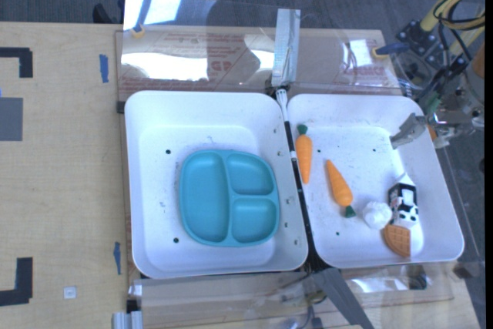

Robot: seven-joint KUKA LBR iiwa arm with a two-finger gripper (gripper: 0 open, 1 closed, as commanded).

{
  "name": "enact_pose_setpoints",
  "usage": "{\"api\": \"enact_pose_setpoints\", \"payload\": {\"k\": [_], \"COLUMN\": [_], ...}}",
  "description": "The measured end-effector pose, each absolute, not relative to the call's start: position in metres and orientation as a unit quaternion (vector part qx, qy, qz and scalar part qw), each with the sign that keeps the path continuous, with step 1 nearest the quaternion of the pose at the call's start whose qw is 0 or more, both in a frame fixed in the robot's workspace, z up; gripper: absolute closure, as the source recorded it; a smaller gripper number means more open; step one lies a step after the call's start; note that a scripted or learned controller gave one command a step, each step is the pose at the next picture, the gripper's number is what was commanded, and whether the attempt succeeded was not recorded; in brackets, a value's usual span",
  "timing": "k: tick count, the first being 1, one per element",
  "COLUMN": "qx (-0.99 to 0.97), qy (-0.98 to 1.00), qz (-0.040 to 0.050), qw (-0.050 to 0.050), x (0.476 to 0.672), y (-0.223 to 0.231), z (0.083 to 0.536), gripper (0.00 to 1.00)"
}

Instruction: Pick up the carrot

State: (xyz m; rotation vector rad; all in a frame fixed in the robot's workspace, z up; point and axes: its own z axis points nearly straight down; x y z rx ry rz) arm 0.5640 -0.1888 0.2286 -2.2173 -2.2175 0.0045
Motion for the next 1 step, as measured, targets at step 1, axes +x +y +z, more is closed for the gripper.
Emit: {"api": "enact_pose_setpoints", "payload": {"k": [1], "qx": [-0.699], "qy": [-0.715], "qz": [0.0026], "qw": [0.005], "x": [0.5591], "y": [-0.1113], "z": [0.1581], "gripper": [0.00]}}
